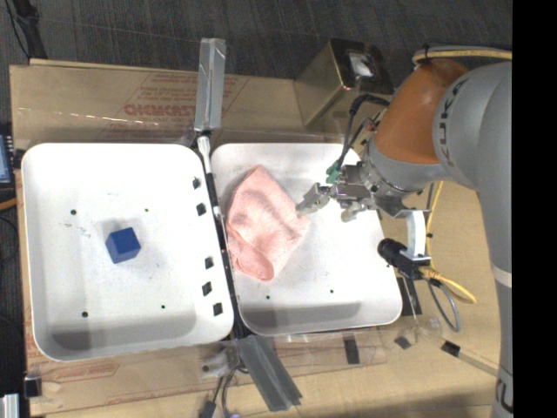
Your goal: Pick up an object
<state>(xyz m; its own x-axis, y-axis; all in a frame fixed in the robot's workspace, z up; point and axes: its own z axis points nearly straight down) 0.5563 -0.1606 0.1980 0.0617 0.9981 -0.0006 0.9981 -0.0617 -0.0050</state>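
A crumpled pink cloth lies in the left half of the right bin, close to the divider. A small blue cube sits alone in the left bin. My gripper hangs over the middle of the right bin, just right of the cloth. It is open, its fingers spread apart with nothing between them. The left fingertip is at the cloth's right edge; I cannot tell whether it touches.
A grey metal bar stands behind the bins at the divider. A tan box sits behind the right bin. Black and yellow cables lie right of the right bin. Clips line the divider.
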